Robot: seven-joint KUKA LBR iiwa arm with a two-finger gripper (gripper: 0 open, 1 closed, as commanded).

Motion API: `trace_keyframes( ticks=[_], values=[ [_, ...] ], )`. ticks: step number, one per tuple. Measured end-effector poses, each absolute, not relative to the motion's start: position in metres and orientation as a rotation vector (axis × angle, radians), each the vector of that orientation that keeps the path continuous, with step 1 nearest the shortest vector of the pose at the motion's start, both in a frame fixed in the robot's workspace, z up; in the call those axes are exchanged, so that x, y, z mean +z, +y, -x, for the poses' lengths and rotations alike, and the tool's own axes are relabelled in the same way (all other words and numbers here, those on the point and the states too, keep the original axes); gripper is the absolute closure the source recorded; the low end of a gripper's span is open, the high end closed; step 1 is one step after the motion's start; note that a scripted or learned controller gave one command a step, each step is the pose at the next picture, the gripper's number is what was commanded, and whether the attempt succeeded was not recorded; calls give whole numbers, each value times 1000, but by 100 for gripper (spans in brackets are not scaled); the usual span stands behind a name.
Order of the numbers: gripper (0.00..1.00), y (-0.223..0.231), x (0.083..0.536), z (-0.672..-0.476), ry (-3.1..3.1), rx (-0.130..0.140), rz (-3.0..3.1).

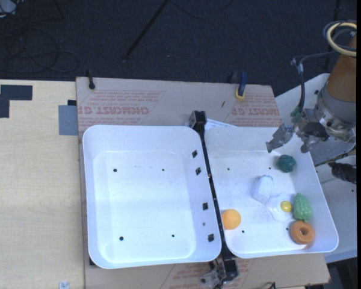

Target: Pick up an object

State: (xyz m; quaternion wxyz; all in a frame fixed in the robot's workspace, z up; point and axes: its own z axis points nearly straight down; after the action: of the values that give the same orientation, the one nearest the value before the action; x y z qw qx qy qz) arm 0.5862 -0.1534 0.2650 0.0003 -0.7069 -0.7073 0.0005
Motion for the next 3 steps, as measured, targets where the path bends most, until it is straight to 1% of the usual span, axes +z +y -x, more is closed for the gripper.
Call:
trace_keyframes(
  ticks=[1, 2, 3],
  values=[
    [0, -212, 129, -608, -2220, 5, 2220],
    [0, -212, 86, -571, -2218, 3, 2218],
    [100, -214, 98, -572, -2214, 3, 2224]
  ],
)
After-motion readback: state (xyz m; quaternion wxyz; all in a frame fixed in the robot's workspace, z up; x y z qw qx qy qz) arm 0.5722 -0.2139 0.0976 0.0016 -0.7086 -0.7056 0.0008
